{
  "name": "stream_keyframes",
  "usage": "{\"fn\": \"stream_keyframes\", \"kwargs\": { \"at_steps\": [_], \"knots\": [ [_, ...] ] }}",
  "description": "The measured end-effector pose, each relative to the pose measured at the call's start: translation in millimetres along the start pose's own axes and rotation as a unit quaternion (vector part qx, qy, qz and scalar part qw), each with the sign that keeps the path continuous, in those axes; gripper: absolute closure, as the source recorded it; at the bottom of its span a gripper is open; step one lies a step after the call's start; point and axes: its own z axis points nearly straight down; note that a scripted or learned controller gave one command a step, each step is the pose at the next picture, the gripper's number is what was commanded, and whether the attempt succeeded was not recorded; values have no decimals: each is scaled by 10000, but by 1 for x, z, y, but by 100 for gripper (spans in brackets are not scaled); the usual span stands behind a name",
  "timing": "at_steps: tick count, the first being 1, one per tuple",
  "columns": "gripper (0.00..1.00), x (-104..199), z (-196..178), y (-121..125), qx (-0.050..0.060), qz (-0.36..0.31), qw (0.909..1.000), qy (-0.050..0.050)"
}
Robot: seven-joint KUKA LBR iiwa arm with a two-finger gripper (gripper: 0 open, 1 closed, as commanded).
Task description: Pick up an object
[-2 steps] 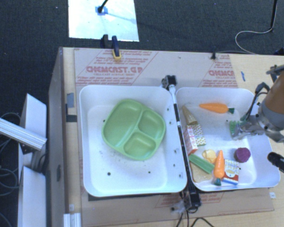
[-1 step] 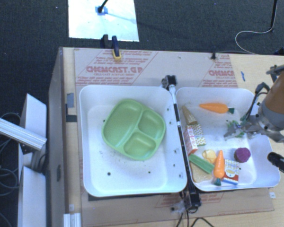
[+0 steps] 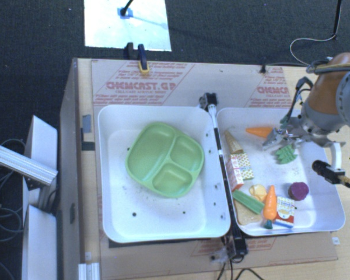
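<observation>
Pale green divided plate (image 3: 165, 159); white bins (image 3: 122, 226); orange carrot (image 3: 270, 200) beside a purple ball (image 3: 298, 190); second orange carrot (image 3: 260, 132); green leafy piece (image 3: 286, 154); tan worktop (image 3: 163, 83) with red lettering.

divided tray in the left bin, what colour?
Light green. The divided tray shows plainly in the camera view, lying in the left bin.

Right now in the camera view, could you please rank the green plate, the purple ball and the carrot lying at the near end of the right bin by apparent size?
Largest to smallest:
1. green plate
2. carrot
3. purple ball
The carrot and ball look close; the carrot is longer, the ball rounder.
</observation>
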Motion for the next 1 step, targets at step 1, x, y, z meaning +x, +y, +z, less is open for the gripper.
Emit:
{"fn": "stream_keyframes", "kwargs": {
  "at_steps": [1],
  "knots": [
    [0,36,3,37,122,-2,9999,17]
  ]
}}
